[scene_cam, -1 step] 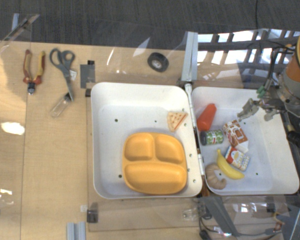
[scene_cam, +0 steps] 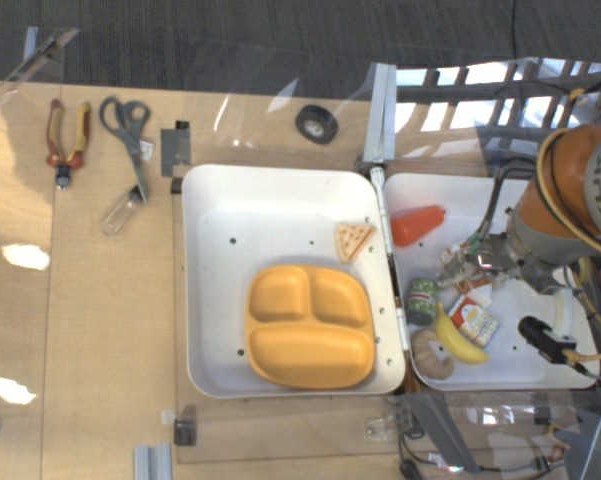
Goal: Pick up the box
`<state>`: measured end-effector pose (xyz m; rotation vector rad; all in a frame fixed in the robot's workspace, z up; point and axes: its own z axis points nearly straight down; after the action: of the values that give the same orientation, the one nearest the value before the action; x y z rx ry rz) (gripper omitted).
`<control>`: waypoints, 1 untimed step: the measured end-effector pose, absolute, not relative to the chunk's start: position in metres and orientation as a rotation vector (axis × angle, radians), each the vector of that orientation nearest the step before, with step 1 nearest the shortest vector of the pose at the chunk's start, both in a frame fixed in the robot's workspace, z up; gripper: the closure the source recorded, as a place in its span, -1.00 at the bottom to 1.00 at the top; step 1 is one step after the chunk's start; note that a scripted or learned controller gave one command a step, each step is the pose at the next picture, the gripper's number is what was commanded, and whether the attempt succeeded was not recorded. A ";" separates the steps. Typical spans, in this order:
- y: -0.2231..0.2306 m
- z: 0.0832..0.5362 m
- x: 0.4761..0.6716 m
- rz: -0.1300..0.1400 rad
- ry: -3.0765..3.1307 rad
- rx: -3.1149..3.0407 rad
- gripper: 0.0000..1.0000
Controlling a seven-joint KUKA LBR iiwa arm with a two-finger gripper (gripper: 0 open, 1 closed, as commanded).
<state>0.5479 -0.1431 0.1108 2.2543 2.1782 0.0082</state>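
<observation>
The box (scene_cam: 474,320) sits in the right bin (scene_cam: 560,373), touching the banana (scene_cam: 458,337). The gripper (scene_cam: 467,261) hovers just above it, state can't be told. It'd best be grabbed on its free sides.

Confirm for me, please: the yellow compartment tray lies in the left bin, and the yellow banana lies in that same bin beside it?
Not quite. The yellow compartment tray does lie in the left white bin, but the yellow banana lies in the right white bin, beside the small red-and-white box, as the camera view shows.
</observation>
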 end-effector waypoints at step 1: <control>-0.151 0.090 0.501 0.016 2.292 2.125 -1.00</control>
<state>0.5006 -0.1511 0.0900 2.1249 2.2923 0.0159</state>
